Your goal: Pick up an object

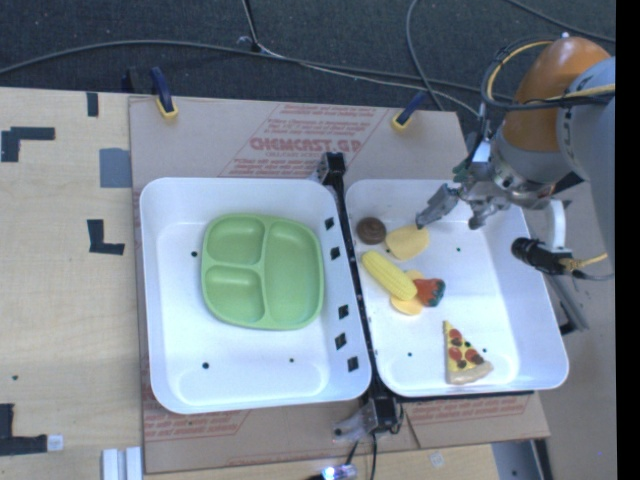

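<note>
The right bin [520, 318] holds several toy foods: a brown round cookie [372, 231], a pale yellow piece [406, 242], a yellow corn cob [389, 274], a red and green strawberry [430, 290] on a yellow-orange piece [406, 306], and a pizza slice [463, 354] near the front. My gripper [455, 211] hangs over the back of this bin, just right of the pale yellow piece. Its fingers [434, 211] are spread apart with nothing between them.
The left bin [170, 298] holds a green divided plate [264, 271]. A black divider with clips [345, 268] runs between the bins. Cables [430, 28] trail across the dark area behind the bench, and the arm's body [560, 108] stands at the right.
</note>
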`<state>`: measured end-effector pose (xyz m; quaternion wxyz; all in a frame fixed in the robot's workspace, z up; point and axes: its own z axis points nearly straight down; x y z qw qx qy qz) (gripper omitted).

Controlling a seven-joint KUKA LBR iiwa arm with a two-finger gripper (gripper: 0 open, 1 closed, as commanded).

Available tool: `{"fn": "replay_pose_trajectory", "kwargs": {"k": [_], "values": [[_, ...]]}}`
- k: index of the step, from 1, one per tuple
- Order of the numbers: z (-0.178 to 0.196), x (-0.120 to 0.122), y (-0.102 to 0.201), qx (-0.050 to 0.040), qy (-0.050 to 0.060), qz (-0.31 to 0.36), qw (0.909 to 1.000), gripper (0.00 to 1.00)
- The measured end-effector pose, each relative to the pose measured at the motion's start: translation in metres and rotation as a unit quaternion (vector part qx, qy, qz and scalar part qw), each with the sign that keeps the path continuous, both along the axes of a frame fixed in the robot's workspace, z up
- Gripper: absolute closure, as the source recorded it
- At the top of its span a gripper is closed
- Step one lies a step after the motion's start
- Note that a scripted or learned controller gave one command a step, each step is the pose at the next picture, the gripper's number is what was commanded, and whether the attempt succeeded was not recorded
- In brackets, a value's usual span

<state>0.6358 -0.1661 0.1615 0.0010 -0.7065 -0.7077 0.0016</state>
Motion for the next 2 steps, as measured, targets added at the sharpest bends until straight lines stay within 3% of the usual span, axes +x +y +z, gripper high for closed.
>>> {"fn": "replay_pose_trajectory", "kwargs": {"k": [1,2], "values": [[-0.05,-0.007,-0.007,0.0,0.001,0.0,1.0,0.0],[-0.037,-0.006,-0.006,-0.0003,-0.001,0.0,1.0,1.0]]}}
